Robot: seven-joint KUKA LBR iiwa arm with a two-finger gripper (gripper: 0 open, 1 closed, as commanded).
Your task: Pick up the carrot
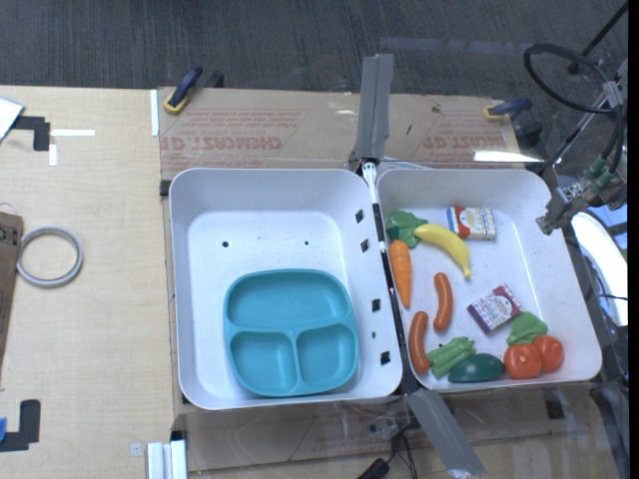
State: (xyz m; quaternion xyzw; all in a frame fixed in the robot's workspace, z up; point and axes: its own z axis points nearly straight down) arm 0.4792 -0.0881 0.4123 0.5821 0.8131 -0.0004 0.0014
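The carrot (400, 270) lies in the right bin (559, 287), close against that bin's left wall, its orange body running lengthwise down the bin with its green leafy top (402, 227) at the far end. Just beside it to the right, a yellow banana (444, 244) curves from the leafy top toward the middle of the bin. Nearer the front sit two sausages, one (441, 300) near the bin's centre and another (417, 341) by the left wall below the carrot's tip. A small white and red carton (472, 223) rests near the far wall, and a purple-labelled packet (494, 308) lies to the right of the centre. Along the front wall are a green bean pod (451, 352), a dark green vegetable (476, 368) and two tomatoes (532, 356) with a green leaf above them. The left bin (200, 267) holds a teal divided plate (292, 332) toward its front. The end effector (565, 205) hangs at the right bin's far right edge, well apart from the carrot, with nothing seen in its grip; whether it stands open or closed cannot be told. On the tabletop (90, 267) to the left lies a roll of tape (46, 256).
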